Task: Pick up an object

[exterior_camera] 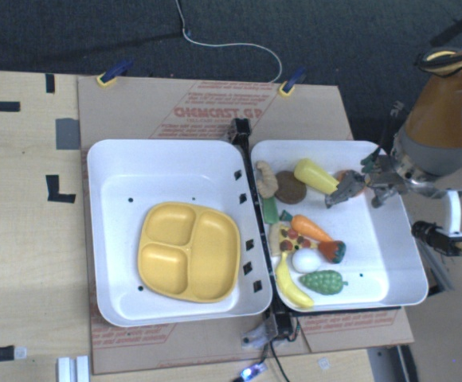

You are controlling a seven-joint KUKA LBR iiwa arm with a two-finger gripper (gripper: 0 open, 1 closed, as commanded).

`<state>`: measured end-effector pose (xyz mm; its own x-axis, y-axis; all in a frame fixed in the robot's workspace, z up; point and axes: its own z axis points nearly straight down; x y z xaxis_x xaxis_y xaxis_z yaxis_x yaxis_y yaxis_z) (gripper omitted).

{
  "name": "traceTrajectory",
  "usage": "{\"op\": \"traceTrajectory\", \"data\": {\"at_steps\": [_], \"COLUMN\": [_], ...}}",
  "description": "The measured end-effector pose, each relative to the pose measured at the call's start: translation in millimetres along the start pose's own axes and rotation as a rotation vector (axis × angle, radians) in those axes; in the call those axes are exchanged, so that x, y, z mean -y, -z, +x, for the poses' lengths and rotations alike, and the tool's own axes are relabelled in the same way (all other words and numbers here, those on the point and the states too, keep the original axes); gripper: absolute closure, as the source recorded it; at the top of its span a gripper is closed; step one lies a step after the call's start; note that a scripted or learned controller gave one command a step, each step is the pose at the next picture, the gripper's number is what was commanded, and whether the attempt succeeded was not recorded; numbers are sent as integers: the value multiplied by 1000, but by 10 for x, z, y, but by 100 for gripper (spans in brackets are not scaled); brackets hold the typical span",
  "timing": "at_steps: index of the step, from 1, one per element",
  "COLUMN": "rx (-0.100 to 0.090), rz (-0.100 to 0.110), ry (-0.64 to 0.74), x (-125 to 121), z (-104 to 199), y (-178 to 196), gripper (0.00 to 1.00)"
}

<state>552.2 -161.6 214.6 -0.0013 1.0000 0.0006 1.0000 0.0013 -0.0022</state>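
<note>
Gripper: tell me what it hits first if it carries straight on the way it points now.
The gripper points left across the right bin, toward the yellow cylinder-shaped toy. That toy looks like the first thing in its line, with the brown round piece behind it. Height above the toys is unclear from this slanted view, so it might pass over.

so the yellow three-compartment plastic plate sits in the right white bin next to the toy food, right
Not quite. In the camera view, the yellow three-compartment plastic plate sits in the left white bin, apart from the toy food. The food, such as the plastic banana and orange carrot, lies in the right white bin.
</note>
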Motion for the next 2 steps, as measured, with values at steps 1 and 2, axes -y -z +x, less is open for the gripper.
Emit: {"op": "traceTrajectory", "data": {"at_steps": [1, 2], "rx": [1, 0], "rz": [4, 3], "ry": [0, 1], "x": [-73, -62], "z": [-34, 37], "y": [-590, -1041], "gripper": [0, 0]}}
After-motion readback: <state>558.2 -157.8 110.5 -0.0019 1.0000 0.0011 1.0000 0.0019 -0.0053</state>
